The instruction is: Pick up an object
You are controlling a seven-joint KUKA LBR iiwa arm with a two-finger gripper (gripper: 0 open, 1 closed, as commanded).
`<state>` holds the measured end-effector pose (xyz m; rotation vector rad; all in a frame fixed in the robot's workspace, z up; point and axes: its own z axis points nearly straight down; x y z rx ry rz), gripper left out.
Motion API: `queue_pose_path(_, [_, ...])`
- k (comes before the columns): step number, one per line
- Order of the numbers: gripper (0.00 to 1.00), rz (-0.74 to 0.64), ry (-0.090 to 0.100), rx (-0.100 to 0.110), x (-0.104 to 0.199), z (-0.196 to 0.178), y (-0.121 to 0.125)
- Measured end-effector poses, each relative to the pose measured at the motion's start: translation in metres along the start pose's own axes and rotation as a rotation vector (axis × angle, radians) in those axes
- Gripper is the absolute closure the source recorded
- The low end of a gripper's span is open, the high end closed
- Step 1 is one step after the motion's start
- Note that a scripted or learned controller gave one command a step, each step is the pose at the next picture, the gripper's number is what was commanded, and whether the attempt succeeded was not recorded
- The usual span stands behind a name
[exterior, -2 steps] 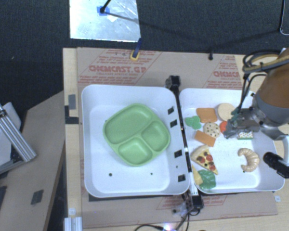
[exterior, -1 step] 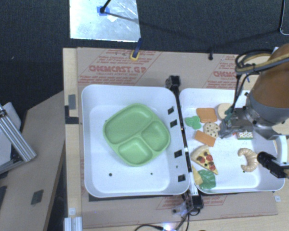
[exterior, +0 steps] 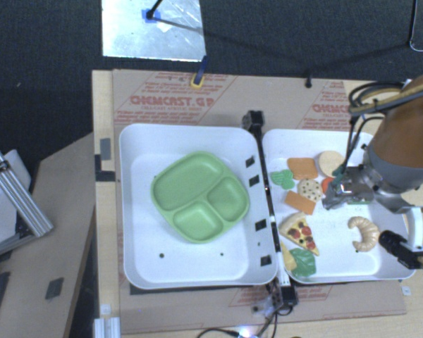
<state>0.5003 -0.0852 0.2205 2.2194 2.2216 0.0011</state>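
At right of frame, over the right bin (exterior: 388, 270), the end effector (exterior: 336, 197) is lowered among toy foods; its opening cannot be told. A cracker (exterior: 300, 202) lies just beside it and should be approached squarely, avoiding the cookie (exterior: 309, 189).

Arm (exterior: 402, 143) comes in from the right edge of the view, upper right, angled down and to the left. Orange band takes up most of the visible upper part, broad and rounded. Below it a grey wrist section (exterior: 398, 178), curved, sitting lower and slightly left of the orange. Black cables loop off the top left of the orange band and run down alongside the wrist. Gripper (exterior: 336, 194) sticks out to the left from the grey wrist, small metallic piece, pointing left and a bit down. Gripper tip is blurry, detail hard to read.
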Motion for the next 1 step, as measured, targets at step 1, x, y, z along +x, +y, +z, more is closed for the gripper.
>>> queue_pose_path(1, [1.00,-0.005,0.000,-0.002,0.0082,-0.0095,0.0007])
